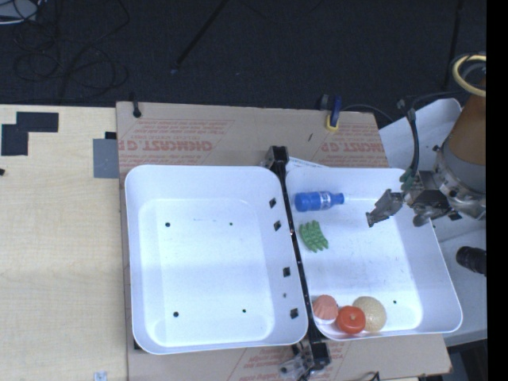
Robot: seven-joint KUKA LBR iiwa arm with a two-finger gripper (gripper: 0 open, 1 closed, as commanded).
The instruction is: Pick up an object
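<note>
Your pincer (402, 210) hangs open and holds nothing over the right bin (432, 272), right of the bottle (318, 201) and green toy (313, 236)

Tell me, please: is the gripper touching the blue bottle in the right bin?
Apart. In the camera view, the gripper is to the right of the blue bottle, with bare white floor of the right bin plainly visible between them.

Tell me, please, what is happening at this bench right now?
The grey arm reaches in from the right, its gripper open above the right bin and holding nothing. Nearest it lie a blue bottle and a green toy. Three small round items sit at the bin's near edge.
</note>
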